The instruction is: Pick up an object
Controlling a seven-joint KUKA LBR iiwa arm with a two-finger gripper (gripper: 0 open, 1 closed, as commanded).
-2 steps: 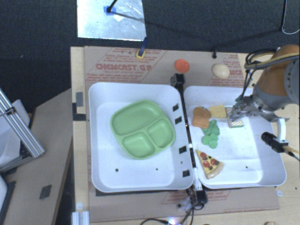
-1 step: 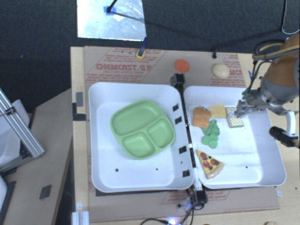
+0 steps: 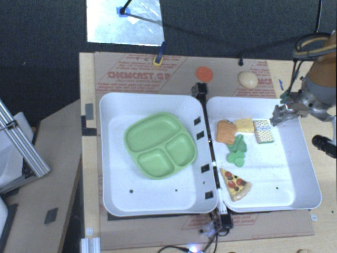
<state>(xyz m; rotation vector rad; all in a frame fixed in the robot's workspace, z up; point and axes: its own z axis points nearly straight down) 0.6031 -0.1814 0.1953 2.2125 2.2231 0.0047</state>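
Left bin [image 3: 113, 141]: I see a green divided plate [image 3: 160, 145] lying flat near its middle.
Divider: black clips run down the seam between the two bins.
Right bin [image 3: 303, 167]: from my view, an orange bread slice [image 3: 226, 132], a yellow cheese piece [image 3: 244, 125] and a speckled square cracker [image 3: 263, 131] sit in a row near the top; green peas [image 3: 237, 152] lie below the bread, and a pizza slice [image 3: 235, 184] lies near the bottom left corner.
Tabletop [image 3: 174, 67]: an orange disc [image 3: 204, 74] and a pale egg [image 3: 248, 79] rest beyond the bins.
Arm [image 3: 321, 83]: I see it reach in from the right, wrist angled down and leftward over the right bin's upper right part.
Gripper [image 3: 277, 116]: it sits just right of the cracker; nothing shows between its fingers, and I cannot tell how wide they stand.
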